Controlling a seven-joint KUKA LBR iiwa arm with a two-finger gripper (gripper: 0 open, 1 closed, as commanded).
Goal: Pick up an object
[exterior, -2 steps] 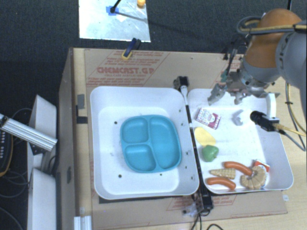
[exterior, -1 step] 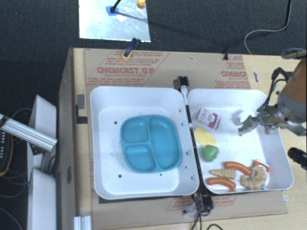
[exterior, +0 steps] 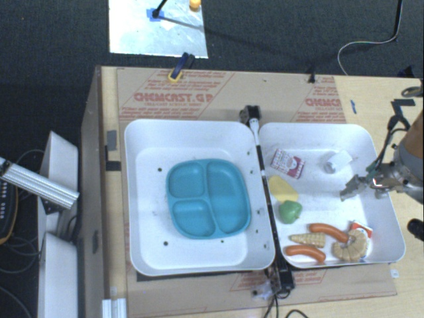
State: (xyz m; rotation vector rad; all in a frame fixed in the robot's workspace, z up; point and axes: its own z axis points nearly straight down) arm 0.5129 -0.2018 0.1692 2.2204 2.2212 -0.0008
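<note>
Gripper [exterior: 352,189]: at the right edge of the right bin [exterior: 371,138], just above the bin's floor, reaching in from the right; dark fingertip points left and slightly down. Whether it is released or clenched cannot be told at this size. Nothing shows between its tips.

Right bin, contents:
- Red-and-white packet [exterior: 287,163], lying flat at upper left, tilted.
- Clear or whitish small item [exterior: 336,160], upper centre, hard to make out; the nearest thing to the tool, but apart from it.
- Yellow piece [exterior: 283,189], at left wall, middle.
- Green round piece [exterior: 290,211], touching the yellow piece's lower edge.
- Ridged tan piece [exterior: 308,239], lying across, lower centre.
- Two orange-red sausages: one [exterior: 328,230] just above the tan piece, one [exterior: 305,253] just below it at the front wall.
- Tan bread-like ring [exterior: 352,246], lower right, just beside the upper sausage's end.
- Red-and-white item [exterior: 362,230], partly behind the ring, at lower right.

All of these lie on the bin floor, none lifted.

Left bin [exterior: 149,138]: one blue divided plate [exterior: 207,197] with three compartments, lying flat near the centre.

Bench [exterior: 225,91]: brown printed board under both bins; a yellow-and-blue tool [exterior: 179,67] lies at its far edge.
</note>
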